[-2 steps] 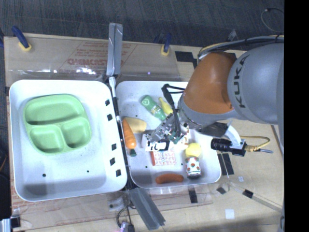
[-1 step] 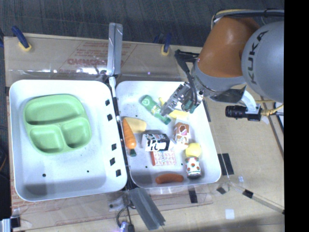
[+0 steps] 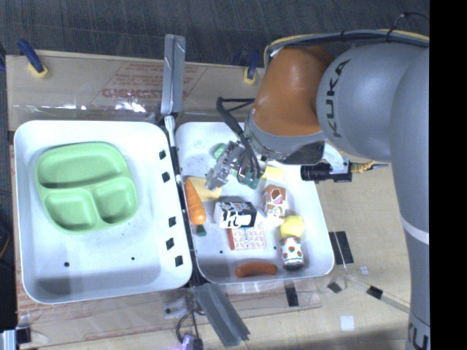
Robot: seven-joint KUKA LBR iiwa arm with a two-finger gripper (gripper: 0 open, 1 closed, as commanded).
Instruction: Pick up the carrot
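carrot (image 3: 195, 203) in right bin, left wall | fingers (image 3: 220, 172) just up-right, apart

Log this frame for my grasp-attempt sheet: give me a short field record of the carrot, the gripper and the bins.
carrot: lies lengthwise by the right bin's left wall, not held
gripper: above the right bin, up and right of the carrot
left bin: holds a green divided tray
right bin: holds the carrot, a sausage, a small bottle and packets
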